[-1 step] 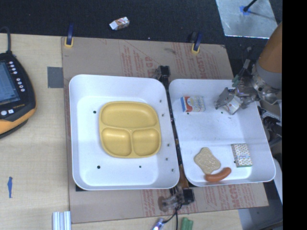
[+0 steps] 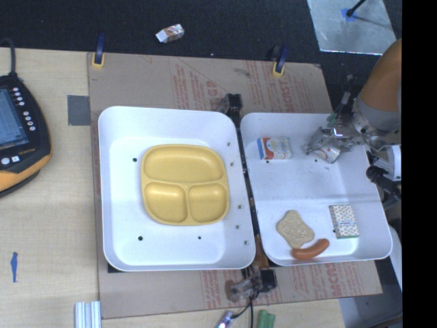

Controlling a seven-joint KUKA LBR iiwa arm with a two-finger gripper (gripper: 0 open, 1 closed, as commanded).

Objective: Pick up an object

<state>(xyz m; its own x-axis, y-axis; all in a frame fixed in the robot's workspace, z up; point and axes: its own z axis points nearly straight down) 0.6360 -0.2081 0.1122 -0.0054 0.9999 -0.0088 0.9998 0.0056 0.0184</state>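
Note:
The right white bin (image 2: 307, 190) holds a small white carton with red and blue print (image 2: 274, 148) near its far left, a slice of toast (image 2: 295, 228) and a sausage (image 2: 311, 251) near its front edge, and a patterned cracker packet (image 2: 343, 221) at the front right. My gripper (image 2: 325, 147) hangs low over the far right part of this bin, right of the carton and apart from it. Nothing shows between its metal fingers.
The left white bin (image 2: 116, 183) holds a yellow divided plate (image 2: 184, 183). A teach pendant (image 2: 17, 135) lies at the bench's left edge. Clamps (image 2: 278, 60) hold the cardboard sheet at the back. A wrapper (image 2: 170, 33) lies on the dark floor beyond.

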